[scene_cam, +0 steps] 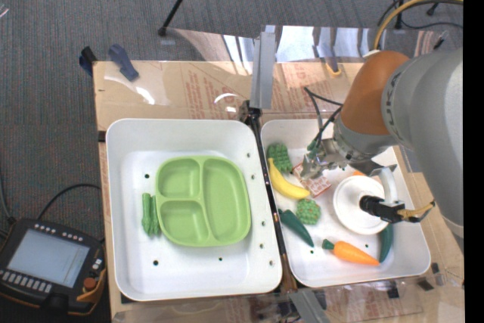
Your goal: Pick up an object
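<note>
Grey arm, orange band above the wrist, reaches into the right bin (414,262). The end effector (318,161) is low over the bin's upper middle. Cannot tell whether it is clenched or released: the wrist body hides the tips from this camera. Nothing is visibly gripped.

Likely target (judgement): a small red-and-white packet (318,184) lying flat directly under the end effector. It sits between the banana (287,184), just beside it on the left, and the white dish (349,214), close on the right.

Other contents of the right bin:
- knobbly green toy (278,155) above the banana
- round green piece (308,211) below the packet
- dark green vegetable (296,228) near the dividing wall
- carrot (349,252) along the front

The left bin (125,141) holds a green divided plate (203,200) and is well apart from the action.

Notes for doing this step well (judgement):
- The packet looks thin and flat, so the descent should go right to the bin floor and straddle the short side.
- The approach should stay centred on the packet. Drifting left risks nudging the banana; drifting right risks catching the dish rim.
- Lift straight up and confirm the packet rises before moving off. A flat item may slip out.
- If the packet proves too thin, the banana or carrot would give a fuller grip.
</note>
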